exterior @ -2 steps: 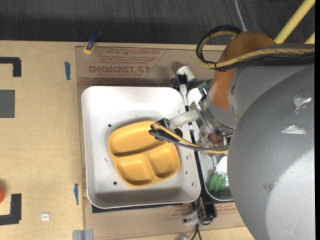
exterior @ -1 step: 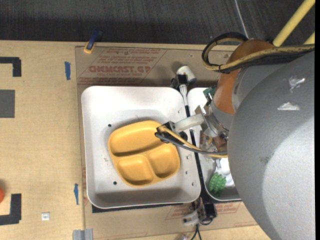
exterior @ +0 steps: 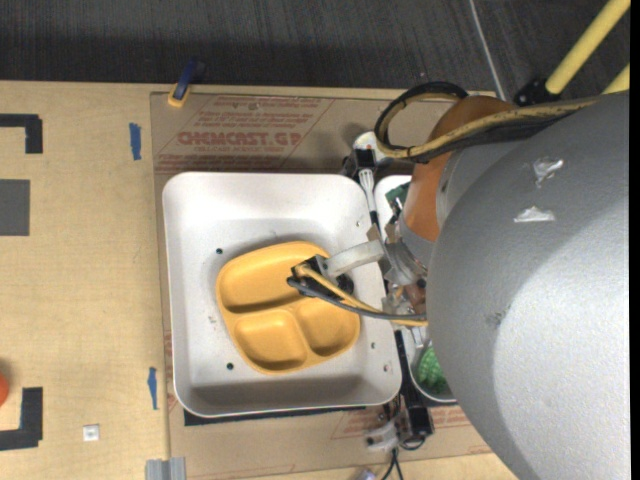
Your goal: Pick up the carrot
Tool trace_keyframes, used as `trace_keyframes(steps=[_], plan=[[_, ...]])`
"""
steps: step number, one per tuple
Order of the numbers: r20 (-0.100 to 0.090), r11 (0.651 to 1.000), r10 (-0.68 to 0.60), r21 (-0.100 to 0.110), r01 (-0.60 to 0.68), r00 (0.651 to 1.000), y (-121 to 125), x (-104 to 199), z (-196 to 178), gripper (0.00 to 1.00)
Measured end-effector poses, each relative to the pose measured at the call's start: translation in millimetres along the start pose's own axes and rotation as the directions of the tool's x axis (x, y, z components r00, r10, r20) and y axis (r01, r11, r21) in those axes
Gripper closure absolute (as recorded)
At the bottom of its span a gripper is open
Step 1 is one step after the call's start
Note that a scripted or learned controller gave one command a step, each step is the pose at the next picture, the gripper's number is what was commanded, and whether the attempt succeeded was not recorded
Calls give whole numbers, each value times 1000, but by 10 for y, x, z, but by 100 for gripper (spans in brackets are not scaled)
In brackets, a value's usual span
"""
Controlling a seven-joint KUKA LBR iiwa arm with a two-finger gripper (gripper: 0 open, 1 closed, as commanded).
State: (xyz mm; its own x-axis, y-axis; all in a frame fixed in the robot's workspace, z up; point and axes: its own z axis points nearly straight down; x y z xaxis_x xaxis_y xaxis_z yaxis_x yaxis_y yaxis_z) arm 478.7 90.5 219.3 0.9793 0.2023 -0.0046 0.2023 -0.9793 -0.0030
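arm (exterior: 540,268): grey and bulky, reaching in from the right edge
end effector (exterior: 398,268): over the left bin's (exterior: 200,218) right rim; grip cannot be told
carrot: place cannot be told
left bin: yellow plate (exterior: 270,318) at its middle
tabletop (exterior: 80,268): tan, with dark floor beyond the far edge

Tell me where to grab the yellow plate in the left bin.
The plate lies flat, open side up, so probably pinch its raised rim on the view's left, coming straight down astride it; bare bin floor beside it leaves room.
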Motion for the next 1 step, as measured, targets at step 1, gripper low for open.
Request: trace_keyframes(steps=[1], plan=[[-4,1000,0,-3,0,1000,309,424,-394,100]])
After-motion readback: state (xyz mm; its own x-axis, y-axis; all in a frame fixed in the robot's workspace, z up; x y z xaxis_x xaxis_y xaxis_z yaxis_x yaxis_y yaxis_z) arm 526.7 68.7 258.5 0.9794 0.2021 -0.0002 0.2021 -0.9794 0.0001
